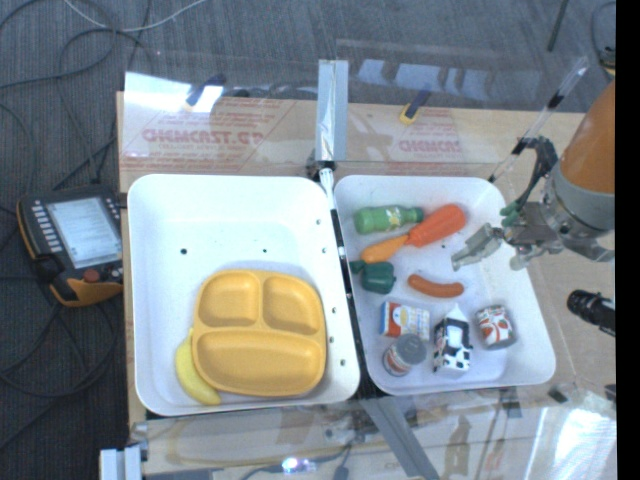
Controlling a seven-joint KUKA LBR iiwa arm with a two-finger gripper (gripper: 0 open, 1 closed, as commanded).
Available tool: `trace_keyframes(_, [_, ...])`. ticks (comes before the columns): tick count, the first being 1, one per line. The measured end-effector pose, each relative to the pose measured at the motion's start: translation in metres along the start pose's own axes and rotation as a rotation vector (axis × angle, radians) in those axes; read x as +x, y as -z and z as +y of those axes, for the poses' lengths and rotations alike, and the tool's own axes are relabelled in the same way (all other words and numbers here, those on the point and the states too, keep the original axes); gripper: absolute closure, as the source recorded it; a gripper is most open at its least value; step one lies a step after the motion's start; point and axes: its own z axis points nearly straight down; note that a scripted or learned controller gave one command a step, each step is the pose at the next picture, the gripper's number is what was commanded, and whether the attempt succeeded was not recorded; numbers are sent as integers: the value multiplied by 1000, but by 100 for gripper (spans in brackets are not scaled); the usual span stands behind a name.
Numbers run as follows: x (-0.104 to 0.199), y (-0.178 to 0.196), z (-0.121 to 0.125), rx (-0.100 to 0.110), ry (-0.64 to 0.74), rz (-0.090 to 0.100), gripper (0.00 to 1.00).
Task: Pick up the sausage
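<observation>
Camera view: one sausage [436, 287], one carrot [420, 233], two bins [230, 193].

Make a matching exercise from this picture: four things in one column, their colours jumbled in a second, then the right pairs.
Things:
1. sausage
2. bottle
3. divided tray
4. carrot

Colours:
A. green
B. orange
C. reddish orange-brown
D. yellow

Pairs: 1-C, 2-A, 3-D, 4-B
</observation>
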Motion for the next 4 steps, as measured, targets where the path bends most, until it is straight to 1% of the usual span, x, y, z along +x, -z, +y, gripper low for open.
trace_keyframes(1, [62, -160, 14, -3, -39, 1, 0])
trace_keyframes(2, [62, -152, 14, -1, -41, 3, 100])
trace_keyframes(3, [-54, -153, 42, -1, 235, -4, 100])
trace_keyframes(4, [12, -163, 122, -15, 485, -11, 100])
